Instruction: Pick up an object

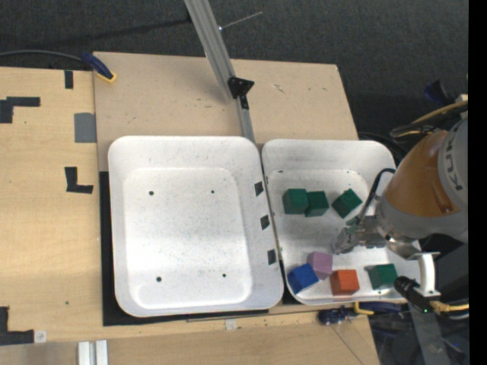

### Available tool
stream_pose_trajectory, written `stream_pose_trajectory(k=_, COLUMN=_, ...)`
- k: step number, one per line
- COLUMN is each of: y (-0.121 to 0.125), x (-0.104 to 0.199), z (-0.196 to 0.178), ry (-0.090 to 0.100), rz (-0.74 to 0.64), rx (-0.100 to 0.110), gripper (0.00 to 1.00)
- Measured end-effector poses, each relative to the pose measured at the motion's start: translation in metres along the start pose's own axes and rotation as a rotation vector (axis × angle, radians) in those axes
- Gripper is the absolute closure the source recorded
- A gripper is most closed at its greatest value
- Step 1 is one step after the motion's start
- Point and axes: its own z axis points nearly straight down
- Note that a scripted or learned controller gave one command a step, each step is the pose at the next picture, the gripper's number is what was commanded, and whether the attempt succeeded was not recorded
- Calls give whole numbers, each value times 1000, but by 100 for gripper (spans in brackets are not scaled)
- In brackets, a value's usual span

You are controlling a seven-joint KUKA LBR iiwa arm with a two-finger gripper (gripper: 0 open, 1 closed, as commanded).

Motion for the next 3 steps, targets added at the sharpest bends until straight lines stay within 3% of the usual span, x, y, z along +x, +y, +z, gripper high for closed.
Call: stream_pose_trajectory(k=3, y=6, x=3, z=-142, ry=-3, rz=0, rx=-7, gripper=100)
